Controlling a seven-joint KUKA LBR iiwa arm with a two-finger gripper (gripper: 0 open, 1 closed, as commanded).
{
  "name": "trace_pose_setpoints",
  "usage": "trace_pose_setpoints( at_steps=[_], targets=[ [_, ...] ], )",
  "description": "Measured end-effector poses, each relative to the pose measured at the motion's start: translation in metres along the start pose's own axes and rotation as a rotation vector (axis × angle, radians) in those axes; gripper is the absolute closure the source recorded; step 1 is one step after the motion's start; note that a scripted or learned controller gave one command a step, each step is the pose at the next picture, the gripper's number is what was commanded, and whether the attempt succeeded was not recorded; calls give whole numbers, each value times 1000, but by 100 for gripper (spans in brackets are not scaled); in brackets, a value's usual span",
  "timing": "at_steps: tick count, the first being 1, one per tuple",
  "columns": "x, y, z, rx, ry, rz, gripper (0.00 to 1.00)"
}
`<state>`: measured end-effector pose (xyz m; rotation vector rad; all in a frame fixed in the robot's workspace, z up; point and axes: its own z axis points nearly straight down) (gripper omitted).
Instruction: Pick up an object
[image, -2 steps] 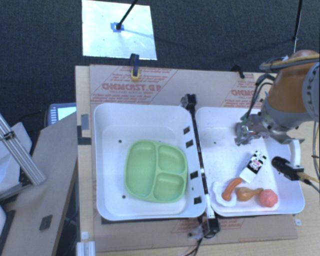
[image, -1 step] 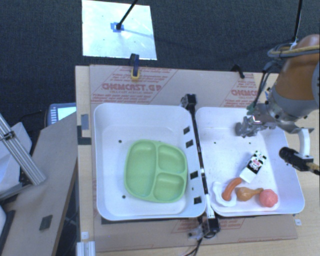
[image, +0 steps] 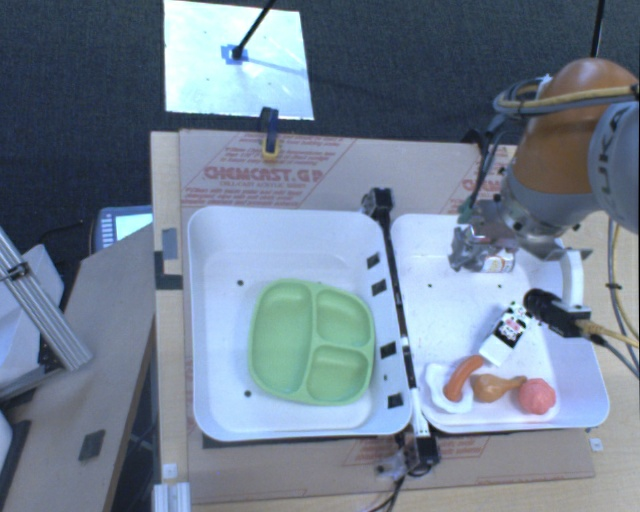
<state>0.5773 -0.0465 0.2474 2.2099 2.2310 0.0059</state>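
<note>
With the gripper (image: 478, 258) hanging over the right bin's (image: 432, 232) far edge, its grasp state impossible to tell, it should descend squarely onto the bottle (image: 508, 332) near the near-right corner.

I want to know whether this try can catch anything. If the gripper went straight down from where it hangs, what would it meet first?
Probably the bare floor of the right bin; the gripper hangs clear of the toys, though depth is uncertain.

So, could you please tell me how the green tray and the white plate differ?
The green tray lies in the left bin; the white plate lies in the right bin. The green tray is larger. It has compartments with nothing in them, while the white plate carries toy food. Both lie flat.
</note>
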Motion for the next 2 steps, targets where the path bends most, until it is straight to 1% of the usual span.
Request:
trace_pose_setpoints(
  at_steps=[1,2],
  targets=[
    [53,-3,14,3,1,0,100],
    [110,9,12,1,1,-1,100]
  ],
)
